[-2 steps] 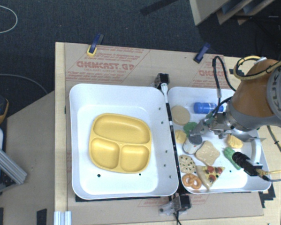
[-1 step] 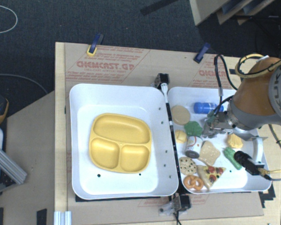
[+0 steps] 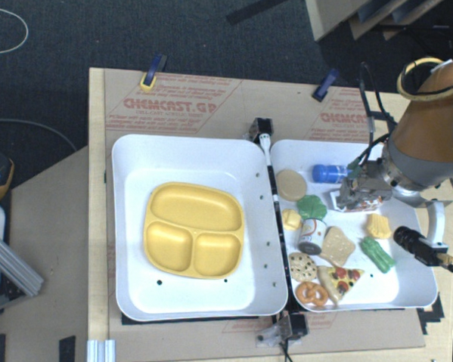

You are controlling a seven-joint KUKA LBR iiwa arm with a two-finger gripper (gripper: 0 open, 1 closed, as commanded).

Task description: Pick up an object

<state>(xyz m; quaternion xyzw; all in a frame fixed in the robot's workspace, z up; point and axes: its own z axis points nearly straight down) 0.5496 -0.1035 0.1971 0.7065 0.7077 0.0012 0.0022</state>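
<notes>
Hand (image 3: 360, 195) low in right bin (image 3: 414, 288) — beside blue bottle (image 3: 329, 173) and green toy (image 3: 312, 207); can't tell if open or closed.

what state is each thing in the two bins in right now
yellow divided plate: flat in the left bin, right way up
blue bottle: lying on its side in the right bin
small can: tipped over
green pickle: lying flat
pizza slice: lying flat
gripper: low over the right bin
</notes>
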